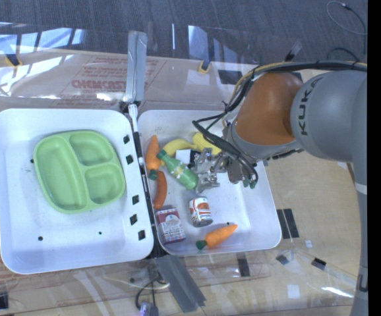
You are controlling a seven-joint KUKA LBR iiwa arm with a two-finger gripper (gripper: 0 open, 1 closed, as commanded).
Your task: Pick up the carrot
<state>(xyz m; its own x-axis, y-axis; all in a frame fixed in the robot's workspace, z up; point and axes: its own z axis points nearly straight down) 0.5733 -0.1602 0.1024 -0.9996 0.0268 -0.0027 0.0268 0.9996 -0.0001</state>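
Observation:
The carrot (218,235), orange with a green top, lies near the front edge of the right bin (260,209). It is tilted, with its tip pointing right. My gripper (204,168) hangs over the middle of that bin, right beside a green bottle (177,170) and well behind the carrot. The carrot lies free, a clear gap away from the gripper. The grey arm with its orange band (266,110) reaches in from the right.
The right bin also holds a yellow banana (177,145), a small red-and-white can (201,211), a red packet (169,224) and two orange-brown oblong pieces (153,153) (160,189) along its left wall. A green divided plate (80,170) sits in the left bin (19,242).

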